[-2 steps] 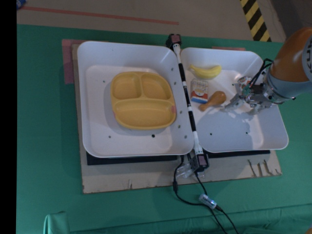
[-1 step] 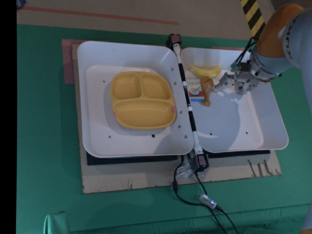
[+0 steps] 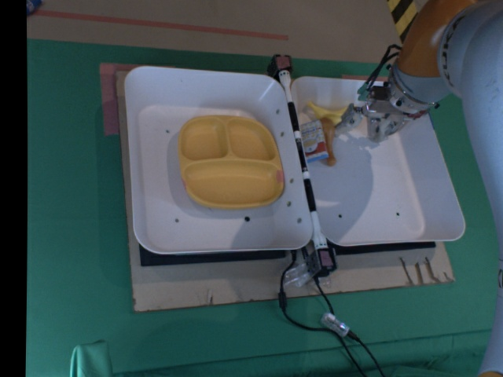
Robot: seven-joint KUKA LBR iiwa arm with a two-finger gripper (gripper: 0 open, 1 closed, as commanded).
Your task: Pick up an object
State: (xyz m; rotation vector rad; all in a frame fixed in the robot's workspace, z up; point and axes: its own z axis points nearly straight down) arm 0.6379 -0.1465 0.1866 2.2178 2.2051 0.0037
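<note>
Two shallow white bins; left bin [image 3: 149, 171] holds a yellow compartment plastic tray [image 3: 229, 162]. Gripper [image 3: 366, 122] hovers in right bin [image 3: 393, 203], jaws spread, gripping nothing, just right of the yellow banana [image 3: 328, 115] and small carton [image 3: 315, 140] by the far-left wall; judged approach

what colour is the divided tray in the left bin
Yellow. The divided tray lies in the left bin, clearest in the camera view.

You have a tray [image 3: 229, 162] in the left bin [image 3: 149, 210]. In the right bin [image 3: 393, 210], a carton [image 3: 313, 140] lies beside a banana [image 3: 328, 114], near the divider [image 3: 301, 155].
</note>
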